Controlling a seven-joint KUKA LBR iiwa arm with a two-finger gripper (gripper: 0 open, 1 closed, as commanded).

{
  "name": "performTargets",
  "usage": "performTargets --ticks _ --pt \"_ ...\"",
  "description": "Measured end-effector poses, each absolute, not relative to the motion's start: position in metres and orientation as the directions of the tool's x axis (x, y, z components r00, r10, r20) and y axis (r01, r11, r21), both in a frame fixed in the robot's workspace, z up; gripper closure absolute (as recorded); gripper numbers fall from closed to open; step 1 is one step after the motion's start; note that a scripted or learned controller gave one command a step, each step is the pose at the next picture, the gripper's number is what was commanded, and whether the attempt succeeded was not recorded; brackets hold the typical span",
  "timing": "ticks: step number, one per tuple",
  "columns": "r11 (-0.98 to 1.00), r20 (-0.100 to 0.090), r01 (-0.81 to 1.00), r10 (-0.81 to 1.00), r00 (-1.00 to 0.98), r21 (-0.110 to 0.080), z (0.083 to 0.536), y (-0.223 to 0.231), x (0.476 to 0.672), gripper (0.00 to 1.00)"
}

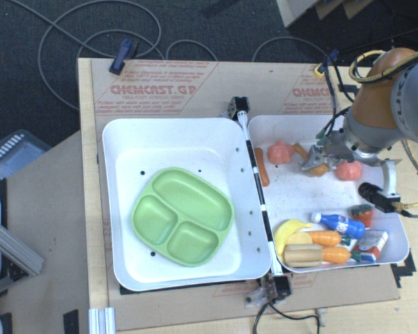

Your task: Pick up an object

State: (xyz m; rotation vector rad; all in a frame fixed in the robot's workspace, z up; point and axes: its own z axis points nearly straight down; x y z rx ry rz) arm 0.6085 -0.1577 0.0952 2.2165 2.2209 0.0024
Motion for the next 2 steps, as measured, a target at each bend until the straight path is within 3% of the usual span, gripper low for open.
performTargets --ticks 1,2 --pt "0.002 0.002 1.0 1.0 -0.002 -0.001 0.085 -0.098 0.597 1.0" --pt "0.003 0.001 1.0 1.0 -0.003 0.004 0.186 -0.031 0.589 1.0"
